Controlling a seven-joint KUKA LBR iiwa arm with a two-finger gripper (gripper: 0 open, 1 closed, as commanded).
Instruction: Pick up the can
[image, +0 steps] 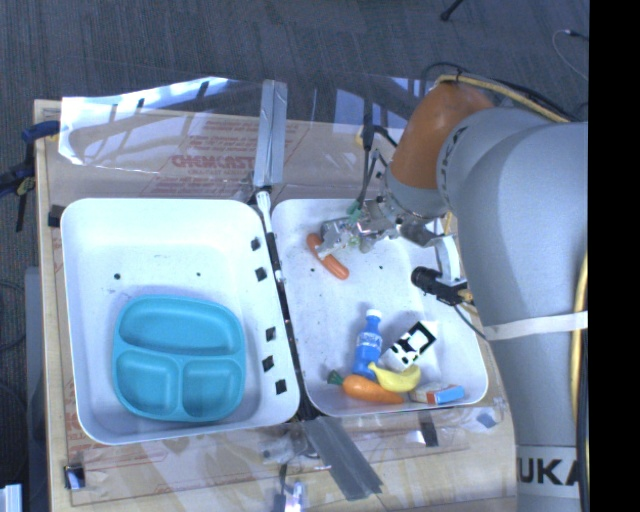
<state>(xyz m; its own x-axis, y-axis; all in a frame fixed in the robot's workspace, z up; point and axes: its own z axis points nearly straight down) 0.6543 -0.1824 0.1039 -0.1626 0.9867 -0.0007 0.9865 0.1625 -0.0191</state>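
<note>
Gripper (350, 232) hovers at the right bin's (300, 300) far end, jaws' spread unreadable, while what's probably the can (445, 394) lies near the banana (396, 378), so approach clear of it.

- Overall even, fairly bright overhead light; whites of both bins (160, 225) near blown out, little surface texture left
- Strong glare streak on clear plastic sheet (150, 100) at top left; reflections also wash out the red print on the cardboard beneath
- Shadows soft and short; faint grey shadow under the arm (520, 220) across the right bin's far side; slight shading under the blue tray (180, 355)
- Dark carpet surround is underexposed and grainy
- Image soft and low-res throughout; small items in the right bin smeared, labels unreadable; compression blockiness around edges
- Mild slant perspective; no obvious edge warping
</note>
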